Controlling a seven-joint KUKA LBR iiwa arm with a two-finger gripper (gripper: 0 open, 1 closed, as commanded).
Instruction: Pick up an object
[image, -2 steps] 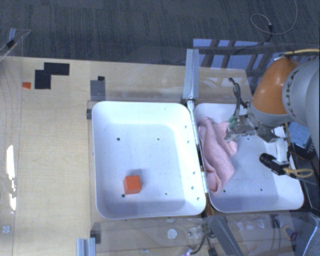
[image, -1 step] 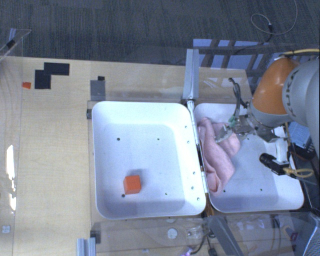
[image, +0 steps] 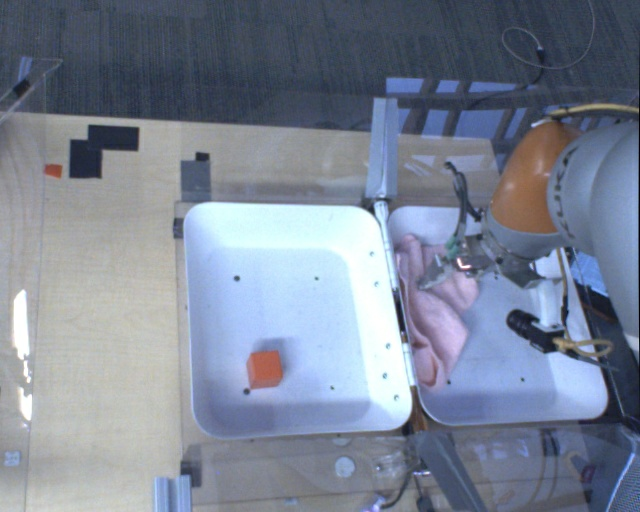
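Note:
A pink cloth (image: 432, 312) lies crumpled along the left side of the right bin (image: 520, 395). My gripper (image: 447, 272) is down at the cloth's upper part, reaching in from the right, and its tips press into the folds. A small orange cube (image: 265, 369) sits in the left bin (image: 280, 240), toward the front, far from the gripper. The grey arm with its orange band (image: 530, 185) covers the right bin's back right corner.
A metal divider post (image: 381, 150) stands behind the seam between the bins. Black cables (image: 540, 335) hang from the wrist over the right bin's floor. Black and orange markers (image: 95, 150) lie on the wooden bench at the far left.

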